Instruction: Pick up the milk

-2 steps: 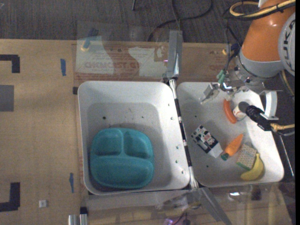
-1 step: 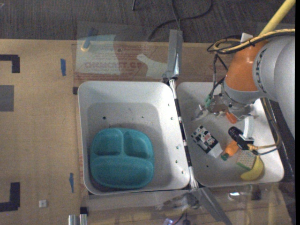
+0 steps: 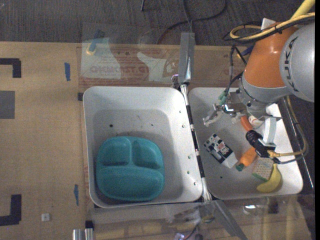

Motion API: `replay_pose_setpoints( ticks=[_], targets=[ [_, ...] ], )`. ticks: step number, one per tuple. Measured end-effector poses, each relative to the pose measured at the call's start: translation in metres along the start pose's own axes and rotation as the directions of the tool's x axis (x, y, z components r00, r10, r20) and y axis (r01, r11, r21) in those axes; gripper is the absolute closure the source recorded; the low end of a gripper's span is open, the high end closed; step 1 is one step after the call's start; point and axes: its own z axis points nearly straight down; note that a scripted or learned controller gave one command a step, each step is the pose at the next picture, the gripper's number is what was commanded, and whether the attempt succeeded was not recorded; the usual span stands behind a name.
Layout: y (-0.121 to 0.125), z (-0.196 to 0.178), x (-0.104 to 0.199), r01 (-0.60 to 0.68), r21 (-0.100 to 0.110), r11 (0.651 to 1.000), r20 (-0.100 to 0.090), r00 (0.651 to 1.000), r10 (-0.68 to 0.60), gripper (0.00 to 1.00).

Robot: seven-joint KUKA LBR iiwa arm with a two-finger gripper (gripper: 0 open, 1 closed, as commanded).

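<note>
The milk [image 3: 218,148] is a small black-and-white carton lying on its side near the middle of the right bin [image 3: 200,101]. My gripper [image 3: 220,112] hangs over the back part of that bin, above and slightly behind the carton, apart from it. Its metal fingers [image 3: 210,118] look spread open with nothing between them. The orange-banded wrist and grey arm come in from the right and cover the bin's far right corner.
To the right of the milk lie an orange bottle [image 3: 247,157], a yellow banana [image 3: 270,182] at the front right, a small pale packet [image 3: 260,170] and an orange-and-white item [image 3: 248,121] under the wrist. The left bin [image 3: 100,104] holds a teal divided plate [image 3: 130,168].
</note>
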Motion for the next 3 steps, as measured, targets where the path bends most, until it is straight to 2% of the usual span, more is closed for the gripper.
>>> replay_pose_setpoints(
  ticks=[1,2,3],
  targets=[
    [-0.032,0.001,0.025,0.093,0.003,0.996,-0.002,0.996,-0.093,0.00],
    [-0.051,0.092,-0.031,0.112,0.000,0.994,-0.001,0.994,-0.112,0.00],
    [-0.051,0.081,-0.035,0.104,-0.003,0.995,0.000,0.995,-0.104,1.00]
  ],
)
